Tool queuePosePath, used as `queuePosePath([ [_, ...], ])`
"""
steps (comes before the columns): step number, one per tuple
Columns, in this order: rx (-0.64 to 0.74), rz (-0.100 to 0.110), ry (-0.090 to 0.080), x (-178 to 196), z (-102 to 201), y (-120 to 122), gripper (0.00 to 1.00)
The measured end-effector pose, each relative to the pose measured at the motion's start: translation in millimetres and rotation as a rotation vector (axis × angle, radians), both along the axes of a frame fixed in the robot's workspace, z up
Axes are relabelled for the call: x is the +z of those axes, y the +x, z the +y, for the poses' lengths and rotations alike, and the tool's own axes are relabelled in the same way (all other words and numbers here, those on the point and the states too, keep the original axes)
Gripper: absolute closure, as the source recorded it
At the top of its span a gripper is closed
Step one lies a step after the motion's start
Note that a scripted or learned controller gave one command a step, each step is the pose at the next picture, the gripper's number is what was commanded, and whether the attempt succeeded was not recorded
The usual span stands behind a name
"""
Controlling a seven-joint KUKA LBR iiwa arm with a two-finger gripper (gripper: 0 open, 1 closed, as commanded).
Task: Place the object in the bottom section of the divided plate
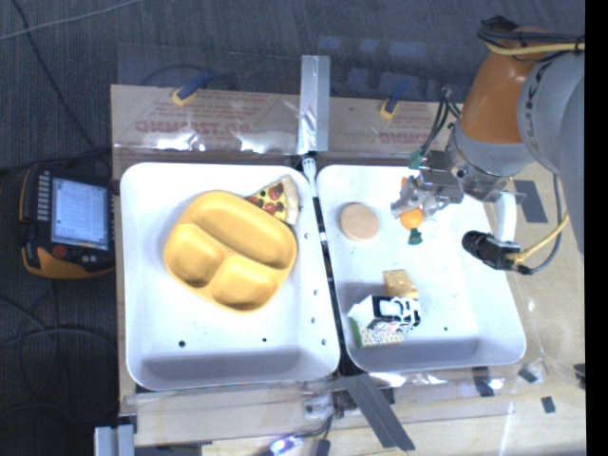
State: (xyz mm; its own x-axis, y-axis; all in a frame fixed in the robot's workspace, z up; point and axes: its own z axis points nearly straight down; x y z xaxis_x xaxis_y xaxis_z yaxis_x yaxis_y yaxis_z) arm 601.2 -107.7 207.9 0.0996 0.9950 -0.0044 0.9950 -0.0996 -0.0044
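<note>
A yellow divided plate [231, 250] lies in the left bin, with one long section at the back and two smaller sections toward the front. My gripper [414, 207] hangs over the back of the right bin. It is shut on a small orange toy with a green end [411, 220], which sits between the fingertips, its green tip pointing toward the front. The arm comes in from the right, and the wrist hides the top of the toy.
A pizza slice toy [275, 197] rests against the plate's back right rim. The right bin [475, 331] holds a round tan biscuit [360, 221], a tan block [400, 280] and a black-and-white item [392, 312] by a printed packet. A ridge divides the two bins [324, 255].
</note>
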Motion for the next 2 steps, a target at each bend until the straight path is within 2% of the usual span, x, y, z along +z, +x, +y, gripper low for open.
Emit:
queuePosePath([
  [1, -0.164, 0.001, 0.003, -9, 60, 0, 1.00],
  [2, 0.068, 0.002, 0.002, -27, 143, 18, 1.00],
])
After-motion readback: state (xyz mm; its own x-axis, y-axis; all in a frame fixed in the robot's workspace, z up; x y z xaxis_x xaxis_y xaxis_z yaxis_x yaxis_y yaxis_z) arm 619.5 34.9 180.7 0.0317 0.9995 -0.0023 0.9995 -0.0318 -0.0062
